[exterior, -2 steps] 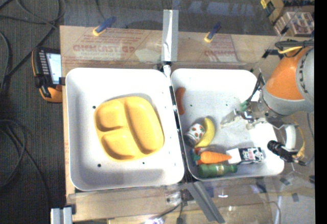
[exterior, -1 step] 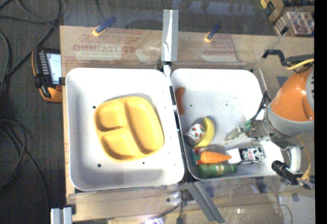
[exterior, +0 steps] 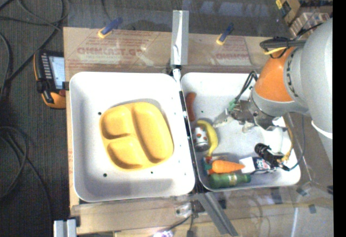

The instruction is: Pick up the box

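In the right bin (exterior: 216, 87), nearest the front, lie a green bottle (exterior: 230, 179) and a carrot (exterior: 226, 166), with a small box (exterior: 260, 163) just beside them to the right. Behind these sit a can (exterior: 201, 136) and a banana (exterior: 211, 134). The hand (exterior: 242, 117) hovers above the bin floor; its grip cannot be made out. The left bin (exterior: 81, 122) holds a yellow tray (exterior: 138, 134).

The arm (exterior: 319, 76) is a chunky thing, smooth rounded light-grey shells with a bright orange band (exterior: 273, 82) above the wrist. Past that it's darker grey metal hardware, with thin black cables looping around it and a bit of green wiring.
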You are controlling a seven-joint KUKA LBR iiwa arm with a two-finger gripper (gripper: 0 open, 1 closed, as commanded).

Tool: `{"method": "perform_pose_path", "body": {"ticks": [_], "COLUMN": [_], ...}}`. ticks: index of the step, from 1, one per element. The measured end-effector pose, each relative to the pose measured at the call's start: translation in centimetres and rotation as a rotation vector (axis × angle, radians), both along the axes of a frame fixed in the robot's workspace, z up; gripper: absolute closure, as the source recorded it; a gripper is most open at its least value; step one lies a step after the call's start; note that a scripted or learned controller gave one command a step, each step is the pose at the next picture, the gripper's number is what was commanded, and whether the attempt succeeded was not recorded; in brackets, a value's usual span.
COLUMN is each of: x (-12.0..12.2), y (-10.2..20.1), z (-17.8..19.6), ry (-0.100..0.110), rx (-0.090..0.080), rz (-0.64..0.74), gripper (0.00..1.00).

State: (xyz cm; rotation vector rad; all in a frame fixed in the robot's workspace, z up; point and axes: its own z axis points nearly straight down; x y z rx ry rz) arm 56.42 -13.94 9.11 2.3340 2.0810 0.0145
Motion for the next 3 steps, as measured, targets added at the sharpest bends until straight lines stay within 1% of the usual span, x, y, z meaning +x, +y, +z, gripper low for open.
{"method": "perform_pose_path", "body": {"ticks": [1, 2, 3], "x": [0.0, 2.3, -3.3], "y": [0.0, -6.0, -7.2], "z": [0.0, 2.6, 8.9], "ry": [0.000, 0.018, 0.020], "rx": [0.000, 0.001, -0.001], "rz": [0.000, 0.066, 0.269], "gripper": [0.00, 0.00, 0.00]}}
